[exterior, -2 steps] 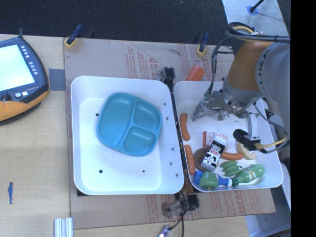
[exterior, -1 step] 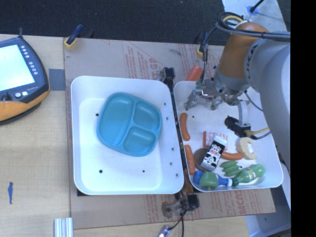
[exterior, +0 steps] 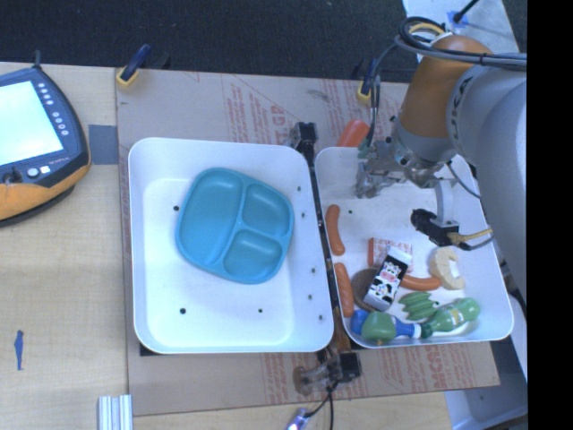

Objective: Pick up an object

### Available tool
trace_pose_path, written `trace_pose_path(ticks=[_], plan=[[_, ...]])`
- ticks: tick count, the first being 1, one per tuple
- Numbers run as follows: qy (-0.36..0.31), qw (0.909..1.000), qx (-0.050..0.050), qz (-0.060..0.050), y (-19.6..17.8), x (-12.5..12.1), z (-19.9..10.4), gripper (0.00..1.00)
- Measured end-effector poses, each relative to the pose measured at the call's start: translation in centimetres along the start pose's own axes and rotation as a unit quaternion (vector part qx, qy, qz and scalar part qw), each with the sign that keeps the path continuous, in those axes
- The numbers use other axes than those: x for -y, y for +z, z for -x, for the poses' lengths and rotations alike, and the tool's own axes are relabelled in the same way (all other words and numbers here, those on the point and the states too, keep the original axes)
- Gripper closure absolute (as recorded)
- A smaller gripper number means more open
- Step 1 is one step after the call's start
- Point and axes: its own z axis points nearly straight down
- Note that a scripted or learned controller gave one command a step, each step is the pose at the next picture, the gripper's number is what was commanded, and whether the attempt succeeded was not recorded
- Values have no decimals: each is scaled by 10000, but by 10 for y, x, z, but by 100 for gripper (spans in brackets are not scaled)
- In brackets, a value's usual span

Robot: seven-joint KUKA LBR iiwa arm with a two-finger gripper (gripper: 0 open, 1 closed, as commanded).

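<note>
Hovering over rt bin (exterior: pixel 498 322), toys.

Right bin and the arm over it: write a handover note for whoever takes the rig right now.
Gripper: low over the upper left part of the shallow white right bin; nothing visibly held.
Things: the toy food lies toward the near end of that bin, including an orange sausage-shaped toy by the left wall, a small black-and-white cow-print carton, a green plastic bottle-shaped toy and a pale bun-shaped toy. The light blue divided plastic plate sits in the shallow white left bin.
Done: no pick shows.
Left: grasp one object and lift it.
</note>
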Motion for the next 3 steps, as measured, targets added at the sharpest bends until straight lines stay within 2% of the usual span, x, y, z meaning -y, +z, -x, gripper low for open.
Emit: trace_pose_path(ticks=[1, 2, 3], plan=[[-1, 10000, 0, -1, 0, 0, 0, 0], [-7, 10000, 0, -4, -10, 0, 1, 100], [-8, 10000, 1, -6, -10, 0, 1, 0]])
